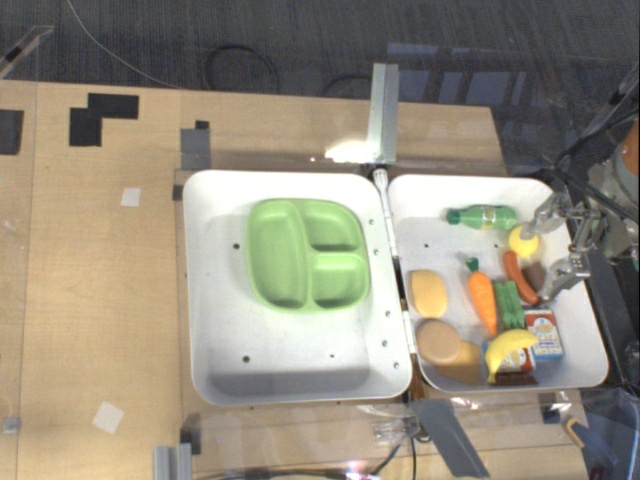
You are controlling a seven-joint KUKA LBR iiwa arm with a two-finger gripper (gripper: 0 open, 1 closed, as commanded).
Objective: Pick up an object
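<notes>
The right bin (575, 373) holds several toy foods. Among them are a green bottle (483, 216), a yellow lemon (522, 240), a red sausage (518, 271), an orange carrot (483, 300) and a banana (510, 346). There are also a red carton (541, 334), a yellow bread piece (429, 292) and a tan bun (446, 346). My gripper (553, 244) hangs over the bin's right side, just right of the lemon and sausage. It is open, one finger near the lemon and the other near the sausage's lower end, with nothing held between them.
The left bin (215, 363) holds a green divided plate (305, 253). A metal post (384, 113) stands behind the seam between the bins. Dark cables trail around the arm at the right edge.
</notes>
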